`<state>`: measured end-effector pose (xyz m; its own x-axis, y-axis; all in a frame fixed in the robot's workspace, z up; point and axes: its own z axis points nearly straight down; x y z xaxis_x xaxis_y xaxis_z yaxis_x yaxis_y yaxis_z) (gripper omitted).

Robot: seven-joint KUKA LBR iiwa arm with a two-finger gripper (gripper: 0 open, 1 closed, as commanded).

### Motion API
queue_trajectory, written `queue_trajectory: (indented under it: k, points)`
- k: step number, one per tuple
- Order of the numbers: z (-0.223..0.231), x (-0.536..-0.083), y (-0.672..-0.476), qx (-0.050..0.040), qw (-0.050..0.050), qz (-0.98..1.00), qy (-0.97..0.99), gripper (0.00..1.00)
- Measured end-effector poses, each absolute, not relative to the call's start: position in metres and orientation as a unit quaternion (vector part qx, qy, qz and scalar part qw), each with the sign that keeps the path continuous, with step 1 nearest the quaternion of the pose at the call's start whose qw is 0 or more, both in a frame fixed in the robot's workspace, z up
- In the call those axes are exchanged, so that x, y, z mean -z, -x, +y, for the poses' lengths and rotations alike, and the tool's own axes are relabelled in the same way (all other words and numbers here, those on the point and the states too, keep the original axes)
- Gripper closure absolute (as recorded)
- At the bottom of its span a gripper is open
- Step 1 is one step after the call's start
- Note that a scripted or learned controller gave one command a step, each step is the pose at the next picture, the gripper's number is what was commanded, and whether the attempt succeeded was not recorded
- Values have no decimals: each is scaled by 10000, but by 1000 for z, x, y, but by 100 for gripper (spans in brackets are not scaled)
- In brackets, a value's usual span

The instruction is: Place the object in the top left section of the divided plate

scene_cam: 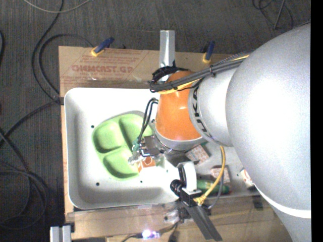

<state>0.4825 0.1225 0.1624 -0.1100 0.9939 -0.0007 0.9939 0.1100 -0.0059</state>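
Gripper (143, 155) poised at the right edge of the green divided plate (113, 144).

Whether it grips the small orange object (147, 161) seen just beneath the wrist, mid-frame, I cannot tell. The plate lies in the left white bin (81, 135). Risk: a release here would likely drop it off the plate's lower-right rim, well short of the top left section (107, 135).

The divided plate (115, 144) lies in the left bin (83, 135), toward that bin's right side, well apart from its left wall. The arm (242, 120) reaches in from the right and hangs over the plate's right edge and the wall between the bins. The pincer (143, 155) sits at the plate's right rim. Both bins rest on the bench (101, 67).
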Motion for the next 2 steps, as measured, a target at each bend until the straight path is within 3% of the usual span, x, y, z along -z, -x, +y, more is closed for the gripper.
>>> queue_trajectory:
  k: [1,2]
  points:
    - [195,-247,-483,-21,1,-7704,6375,100]
    - [152,-270,-593,-28,-6,-7901,6129,100]
